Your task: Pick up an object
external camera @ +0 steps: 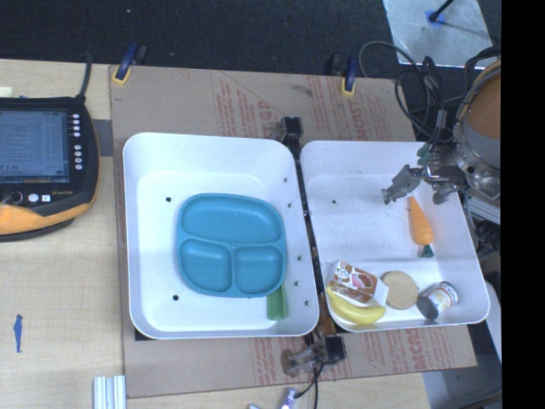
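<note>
Orange carrot (pixel 420 221) beside fingers (pixel 393 192) (spread)

**Arm and gripper status**

Arm enters at 3 o'clock, orange band visible above the wrist. Gripper (pixel 419 192) points toward 9 o'clock, its two fingers (pixel 396 188) apparently spread apart; nothing seen between them.

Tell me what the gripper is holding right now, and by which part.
Nothing. The gripper hangs open over the right bin, its jaws spread just above the carrot's upper end, with nothing between them.
</note>
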`<state>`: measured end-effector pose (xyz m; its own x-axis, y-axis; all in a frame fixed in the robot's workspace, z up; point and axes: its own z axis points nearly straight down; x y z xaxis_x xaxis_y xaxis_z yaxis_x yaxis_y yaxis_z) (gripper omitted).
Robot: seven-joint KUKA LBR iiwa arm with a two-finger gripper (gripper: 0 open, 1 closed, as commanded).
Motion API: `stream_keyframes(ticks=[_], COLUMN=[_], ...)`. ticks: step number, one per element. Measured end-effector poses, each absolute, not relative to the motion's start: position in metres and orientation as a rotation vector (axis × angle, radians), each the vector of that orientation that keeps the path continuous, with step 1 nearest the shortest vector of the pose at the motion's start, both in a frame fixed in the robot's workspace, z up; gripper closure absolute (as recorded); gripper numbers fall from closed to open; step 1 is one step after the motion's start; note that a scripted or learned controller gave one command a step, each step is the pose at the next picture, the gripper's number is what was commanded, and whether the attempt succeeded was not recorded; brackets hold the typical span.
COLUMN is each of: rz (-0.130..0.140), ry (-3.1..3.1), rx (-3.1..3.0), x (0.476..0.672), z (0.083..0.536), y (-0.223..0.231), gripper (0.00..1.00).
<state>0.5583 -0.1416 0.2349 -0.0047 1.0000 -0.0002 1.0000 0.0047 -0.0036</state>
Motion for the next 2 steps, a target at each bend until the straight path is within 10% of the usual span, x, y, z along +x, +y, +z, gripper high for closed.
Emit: stream_keyframes(ticks=[2], rz=[0.007], ry=[-2.226], rx=[-2.211], x=[0.589], z=[0.091], y=[-0.211], gripper=[0.0])
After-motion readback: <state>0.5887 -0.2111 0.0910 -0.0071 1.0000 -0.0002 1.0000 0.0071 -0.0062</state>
